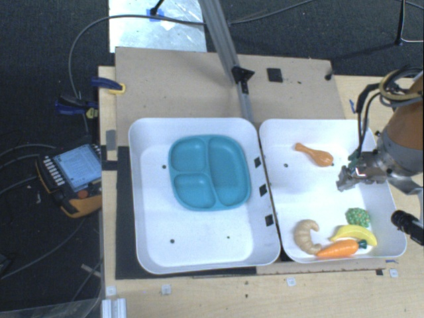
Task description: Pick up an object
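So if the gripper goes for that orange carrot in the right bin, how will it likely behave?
The carrot looks like smooth moulded plastic, so probably stiff, light and slippery. Its rounded, tapered shape may roll or pivot if nudged, though the banana touching it could block that.

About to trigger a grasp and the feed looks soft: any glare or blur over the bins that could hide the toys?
Camera view: even lighting, both white bins bright yet unglared; the gripper is soft-edged against the right bin; carrot, banana and drumstick read clearly; strong glare only on the foil sheet at top.
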Controlling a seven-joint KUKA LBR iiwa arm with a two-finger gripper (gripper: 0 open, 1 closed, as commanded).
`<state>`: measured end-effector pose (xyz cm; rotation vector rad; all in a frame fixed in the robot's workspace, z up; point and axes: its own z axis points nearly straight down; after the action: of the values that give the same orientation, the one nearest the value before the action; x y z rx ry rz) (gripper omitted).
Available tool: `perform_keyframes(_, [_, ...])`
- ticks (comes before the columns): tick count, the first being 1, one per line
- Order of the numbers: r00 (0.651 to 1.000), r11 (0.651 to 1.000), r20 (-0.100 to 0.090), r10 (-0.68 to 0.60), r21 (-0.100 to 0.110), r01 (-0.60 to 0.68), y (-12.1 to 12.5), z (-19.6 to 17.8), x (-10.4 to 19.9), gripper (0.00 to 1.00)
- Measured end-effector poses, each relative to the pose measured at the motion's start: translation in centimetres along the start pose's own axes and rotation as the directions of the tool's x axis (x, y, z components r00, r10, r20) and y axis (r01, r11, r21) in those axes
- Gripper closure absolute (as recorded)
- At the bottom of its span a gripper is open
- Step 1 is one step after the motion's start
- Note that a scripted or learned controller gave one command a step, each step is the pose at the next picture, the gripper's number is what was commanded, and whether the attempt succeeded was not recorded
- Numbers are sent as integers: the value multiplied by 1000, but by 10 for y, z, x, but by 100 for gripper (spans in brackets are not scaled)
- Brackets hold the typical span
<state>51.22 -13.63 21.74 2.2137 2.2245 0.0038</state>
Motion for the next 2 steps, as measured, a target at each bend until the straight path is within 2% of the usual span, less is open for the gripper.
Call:
perform_keyframes(1, [1000, 1000, -2, -6, 1, 6, 12, -10, 52, 100])
perform_keyframes(2, [1000, 1000, -2, -6, 1, 6, 24, -4, 109, 100])
